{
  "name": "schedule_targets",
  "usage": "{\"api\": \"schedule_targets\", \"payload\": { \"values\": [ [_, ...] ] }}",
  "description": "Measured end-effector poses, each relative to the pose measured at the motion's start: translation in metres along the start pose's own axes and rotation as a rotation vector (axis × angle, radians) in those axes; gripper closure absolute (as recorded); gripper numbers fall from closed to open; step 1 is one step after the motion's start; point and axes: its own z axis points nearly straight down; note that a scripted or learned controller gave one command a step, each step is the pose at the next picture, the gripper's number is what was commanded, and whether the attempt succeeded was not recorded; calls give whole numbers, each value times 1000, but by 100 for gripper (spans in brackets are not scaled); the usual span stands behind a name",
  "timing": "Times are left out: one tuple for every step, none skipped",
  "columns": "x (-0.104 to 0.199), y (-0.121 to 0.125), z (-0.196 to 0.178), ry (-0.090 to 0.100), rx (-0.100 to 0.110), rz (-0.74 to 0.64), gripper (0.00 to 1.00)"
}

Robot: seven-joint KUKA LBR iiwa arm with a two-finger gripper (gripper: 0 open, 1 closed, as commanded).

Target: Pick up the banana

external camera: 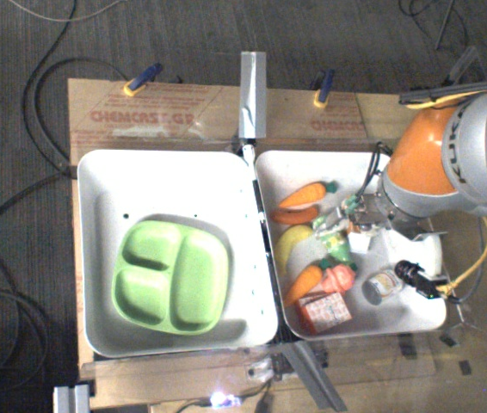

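Observation:
The banana (pixel 289 243), pale yellow, lies in the left half of the right bin (pixel 416 317), between two carrots. My gripper (pixel 343 220) reaches in from the right and hangs low over the bin's middle. It is just right of the banana and close to it. Clutter around the gripper's tip hides what it touches.
An orange carrot (pixel 303 195) lies above the banana and another carrot (pixel 303 283) below it. A strawberry (pixel 339 276), a red box (pixel 324 311) and a small jar (pixel 381 286) sit near the front. A green divided plate (pixel 173 274) lies in the left bin (pixel 97 179).

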Motion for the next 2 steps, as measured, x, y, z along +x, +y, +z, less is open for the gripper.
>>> {"api": "schedule_targets", "payload": {
  "values": [
    [30,11,6,-19,-25,59,0],
    [34,0,6,-20,-31,-104,0]
  ]
}}
